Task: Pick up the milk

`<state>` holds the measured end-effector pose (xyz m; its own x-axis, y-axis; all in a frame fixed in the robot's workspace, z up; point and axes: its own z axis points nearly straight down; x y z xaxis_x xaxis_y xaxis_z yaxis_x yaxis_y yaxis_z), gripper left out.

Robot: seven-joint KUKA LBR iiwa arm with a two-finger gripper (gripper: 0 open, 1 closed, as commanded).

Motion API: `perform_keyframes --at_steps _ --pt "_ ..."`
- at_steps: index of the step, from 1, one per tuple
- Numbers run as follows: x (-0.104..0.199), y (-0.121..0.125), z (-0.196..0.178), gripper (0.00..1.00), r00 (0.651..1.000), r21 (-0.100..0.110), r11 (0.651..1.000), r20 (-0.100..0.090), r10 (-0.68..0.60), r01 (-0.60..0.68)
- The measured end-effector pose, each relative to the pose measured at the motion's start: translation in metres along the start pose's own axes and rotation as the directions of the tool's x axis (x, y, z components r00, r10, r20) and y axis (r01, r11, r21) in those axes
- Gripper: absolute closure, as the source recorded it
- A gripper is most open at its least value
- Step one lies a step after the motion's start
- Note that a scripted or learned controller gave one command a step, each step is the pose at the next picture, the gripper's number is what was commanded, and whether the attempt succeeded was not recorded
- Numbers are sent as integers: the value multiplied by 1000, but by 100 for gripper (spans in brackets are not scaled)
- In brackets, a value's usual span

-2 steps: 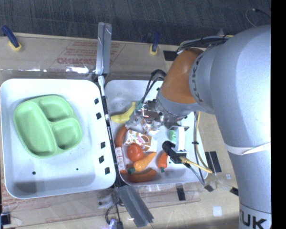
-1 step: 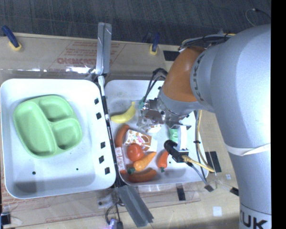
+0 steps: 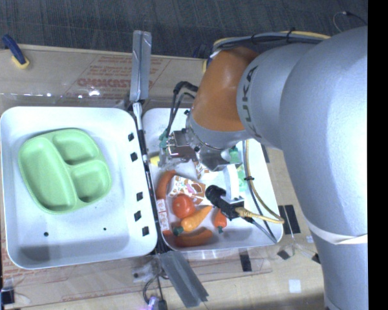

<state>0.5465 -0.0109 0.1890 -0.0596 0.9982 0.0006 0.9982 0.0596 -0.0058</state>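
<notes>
Right bin (image 3: 265, 234): tomato (image 3: 183, 206), carrot (image 3: 196, 221).

A single fixed camera looks down at a slant from above the bench (image 3: 64, 70), taking in both white bins (image 3: 13, 173) side by side, the arm (image 3: 310, 108) entering from the right.

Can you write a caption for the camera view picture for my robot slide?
Grey and orange robot arm reaches over the right bin of toy food, beside a green divided plate in the left bin.
</notes>
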Motion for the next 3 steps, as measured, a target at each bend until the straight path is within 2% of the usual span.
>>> perform_keyframes --at_steps 1,2,3 --pt "108 8 0 100 917 0 917 2 -399 399" --pt "108 8 0 0 917 0 917 2 -398 398" --pt "108 9 -7 100 915 6 915 1 -403 403"
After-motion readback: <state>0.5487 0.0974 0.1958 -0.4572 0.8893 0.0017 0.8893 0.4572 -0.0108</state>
